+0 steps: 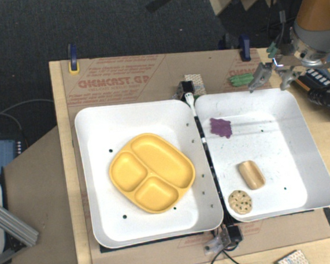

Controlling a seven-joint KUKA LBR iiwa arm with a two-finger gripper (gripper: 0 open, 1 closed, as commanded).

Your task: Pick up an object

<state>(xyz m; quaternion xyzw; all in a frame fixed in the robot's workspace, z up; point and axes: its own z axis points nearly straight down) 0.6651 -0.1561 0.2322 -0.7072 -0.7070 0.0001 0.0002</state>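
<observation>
You see a cardboard-topped bench (119, 75) on dark carpet, bearing two white bins: the left bin (95, 129) holds a yellow divided plate (151, 172), the right bin (292, 122) a purple piece (221, 127), a tan bread roll (251, 174) and a cookie (239, 202). At the upper right of the frame, the gripper (271, 77) hangs above the right bin's far rim with its fingers spread, holding nothing. A green object (241, 80) lies on the cardboard just left of it.

Even, bright overhead lighting, with mild softness throughout.
The two shallow white plastic bins (276, 202) are nearly overexposed; only faint shadows are cast, and the dark carpeted floor (16, 38) is rendered grainy.
</observation>
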